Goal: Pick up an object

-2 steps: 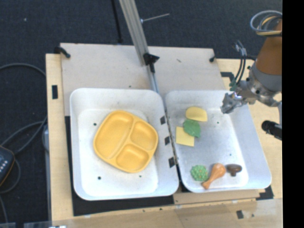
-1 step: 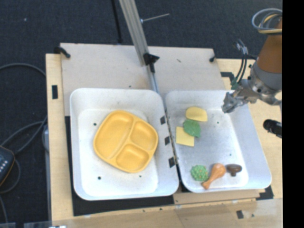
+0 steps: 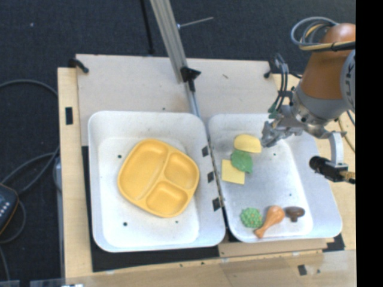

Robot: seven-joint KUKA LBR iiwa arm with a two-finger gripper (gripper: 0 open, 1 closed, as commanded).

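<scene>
In the right bin (image 3: 311, 178) lie several toy foods: a yellow oval piece (image 3: 246, 143), a dark green leaf (image 3: 242, 161), a yellow square slice (image 3: 233, 173), a green broccoli (image 3: 251, 217), a tan drumstick (image 3: 269, 219) and a small brown mushroom (image 3: 294, 212). My gripper (image 3: 269, 136) hangs low over the bin's upper part, just right of the yellow oval piece. Nothing shows between its tips.
The left bin (image 3: 108, 220) holds a yellow divided plate (image 3: 158, 177). A slanted metal pole (image 3: 170, 34) rises from the back of the bench between the bins. A black fitting (image 3: 326, 167) sticks out at the right bin's right rim.
</scene>
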